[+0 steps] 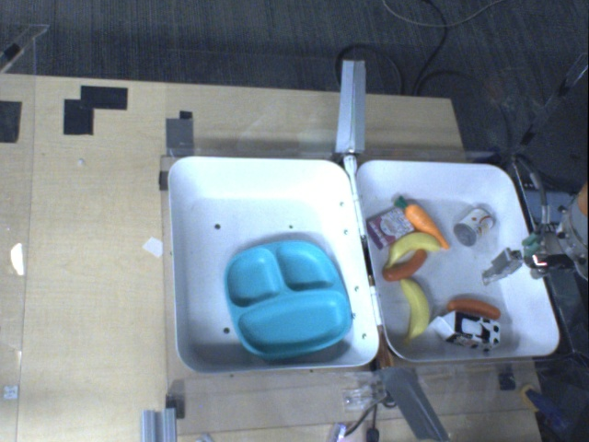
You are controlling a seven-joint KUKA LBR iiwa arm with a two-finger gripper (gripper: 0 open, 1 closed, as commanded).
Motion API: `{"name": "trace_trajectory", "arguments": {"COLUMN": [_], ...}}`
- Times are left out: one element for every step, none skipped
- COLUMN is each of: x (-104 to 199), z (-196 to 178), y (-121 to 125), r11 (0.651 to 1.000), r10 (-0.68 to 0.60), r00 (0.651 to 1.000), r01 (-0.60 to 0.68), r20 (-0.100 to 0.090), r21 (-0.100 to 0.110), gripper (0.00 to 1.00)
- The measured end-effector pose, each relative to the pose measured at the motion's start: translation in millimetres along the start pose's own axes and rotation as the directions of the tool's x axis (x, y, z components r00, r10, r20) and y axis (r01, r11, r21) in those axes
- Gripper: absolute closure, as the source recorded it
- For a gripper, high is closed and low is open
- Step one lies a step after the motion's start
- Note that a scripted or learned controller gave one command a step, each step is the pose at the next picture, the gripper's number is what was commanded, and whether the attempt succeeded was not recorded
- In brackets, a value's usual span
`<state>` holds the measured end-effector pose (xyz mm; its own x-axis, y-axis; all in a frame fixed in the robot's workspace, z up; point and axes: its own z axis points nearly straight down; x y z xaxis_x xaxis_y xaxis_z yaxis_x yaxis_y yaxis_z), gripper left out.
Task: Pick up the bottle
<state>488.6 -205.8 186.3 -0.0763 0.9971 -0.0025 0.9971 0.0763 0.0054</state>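
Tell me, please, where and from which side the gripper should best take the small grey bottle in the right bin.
The bottle appears to lie on its side, clear of the carrot and the bin wall. I would probably come straight down and close across the middle of its round body, fingers on its two long sides. The gripper is close beside it in this view, toward the bin's right side.

Left bin (pixel 193 247): blue divided plate (pixel 289 296) takes the middle and near part; the floor along the far wall and left side is bare.
Right bin (pixel 433 178): left half crowded by carrot (pixel 425 224), bananas (pixel 415 306), hot dog (pixel 405 266) and packet (pixel 387 225).
Bottle (pixel 473 225): lies apart, open floor all round it.
Near right corner: sausage (pixel 474 308) and black-and-white toy (pixel 471 331) block it.
Right rim: gripper (pixel 515 261) hangs just inside it.
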Motion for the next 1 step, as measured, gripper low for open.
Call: {"name": "trace_trajectory", "arguments": {"x": [-0.5], "z": [-36.2], "y": [0.5], "r11": [1.0], "r10": [-0.023], "r00": [1.0], "r01": [0.023], "r20": [0.001], "r21": [-0.002], "gripper": [0.0]}}
